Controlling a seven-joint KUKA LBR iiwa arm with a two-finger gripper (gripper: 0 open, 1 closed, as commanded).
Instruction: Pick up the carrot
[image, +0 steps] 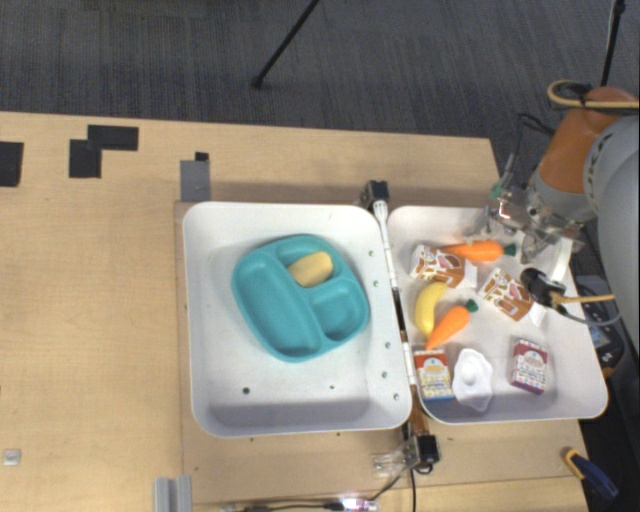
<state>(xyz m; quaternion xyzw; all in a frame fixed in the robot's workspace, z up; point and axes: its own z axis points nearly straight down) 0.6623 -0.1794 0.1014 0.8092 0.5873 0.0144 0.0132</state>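
Note:
Two orange carrots lie in the right bin (590, 395). One carrot (474, 252) lies flat near the bin's far side, its green top pointing right. The other carrot (450, 324) lies tilted in the middle, next to a yellow banana (429, 306). My gripper (522, 226) hangs over the bin's far right corner, just right of and above the first carrot's green end. The grey wrist with its orange band blocks the view of how the gripper meets the carrot.
Small printed cartons (437, 265) (503, 293) (433, 375) (528, 365) and a white cup-like item (472, 378) crowd the right bin. The left bin (215, 390) holds a teal divided plate (290, 310) with a yellowish lump (310, 268) on it. A divider rail (392, 290) separates the bins.

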